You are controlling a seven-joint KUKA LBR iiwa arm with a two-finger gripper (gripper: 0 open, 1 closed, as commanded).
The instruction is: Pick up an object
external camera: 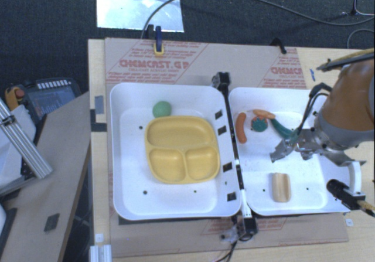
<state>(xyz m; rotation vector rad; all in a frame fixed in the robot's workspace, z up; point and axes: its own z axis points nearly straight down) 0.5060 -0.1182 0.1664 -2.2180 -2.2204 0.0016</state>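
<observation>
My pincer (280, 150) hangs over the right bin (258, 199), reaching in from the right, its tip low above the bin's bare floor near the middle. Whether it is wide or narrow I cannot tell: the metal tip is small and blurred against the white. I see nothing between its ends, and it does not appear to touch any of the things in the bin.

Just above and to the left of the tip lies a teal thing (283, 129), long and dark, slanting down toward my wrist; its lower end runs under my arm, so I cannot say how near it comes to the tip. Left of that sit a small round teal piece (259, 125) and an orange carrot (263, 114) above it, close together. A red-orange sausage (241, 127) lies upright in the picture near the bin's left wall. Below my pincer, apart from it, rests a tan bread roll (280, 187).

In the left bin (126, 138) a yellow tray (179, 148) with three compartments lies in the middle, and a green ball (162, 109) sits just beyond its upper edge.
</observation>
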